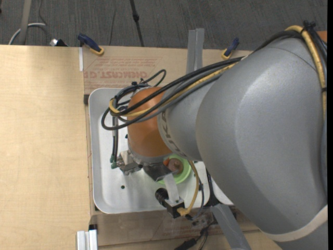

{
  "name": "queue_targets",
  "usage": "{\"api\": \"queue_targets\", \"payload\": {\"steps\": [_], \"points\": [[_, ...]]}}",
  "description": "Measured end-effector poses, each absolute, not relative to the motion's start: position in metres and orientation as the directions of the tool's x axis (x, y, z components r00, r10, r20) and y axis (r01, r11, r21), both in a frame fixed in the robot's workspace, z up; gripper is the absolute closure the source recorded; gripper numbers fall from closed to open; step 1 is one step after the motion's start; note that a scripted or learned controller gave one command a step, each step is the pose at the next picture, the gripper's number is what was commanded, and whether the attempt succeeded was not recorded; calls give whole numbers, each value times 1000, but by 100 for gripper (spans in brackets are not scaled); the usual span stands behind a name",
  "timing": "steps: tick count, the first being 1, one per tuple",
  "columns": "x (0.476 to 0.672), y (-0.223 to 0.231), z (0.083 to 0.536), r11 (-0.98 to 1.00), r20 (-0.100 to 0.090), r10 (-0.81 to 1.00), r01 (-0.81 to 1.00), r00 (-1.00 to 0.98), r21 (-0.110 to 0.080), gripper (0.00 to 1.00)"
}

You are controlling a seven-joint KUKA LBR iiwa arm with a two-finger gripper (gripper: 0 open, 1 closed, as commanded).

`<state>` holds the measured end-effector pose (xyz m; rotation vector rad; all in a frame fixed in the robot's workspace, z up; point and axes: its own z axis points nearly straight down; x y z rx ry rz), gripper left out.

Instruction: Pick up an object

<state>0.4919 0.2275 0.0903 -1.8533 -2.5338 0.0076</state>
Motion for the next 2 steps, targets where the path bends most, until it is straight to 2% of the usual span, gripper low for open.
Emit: {"api": "queue_targets", "payload": {"steps": [1,2], "points": [[535,199,209,358,-2,934,934,-358,0,100],[498,139,92,435,0,901,901,-435,-2,100]]}}
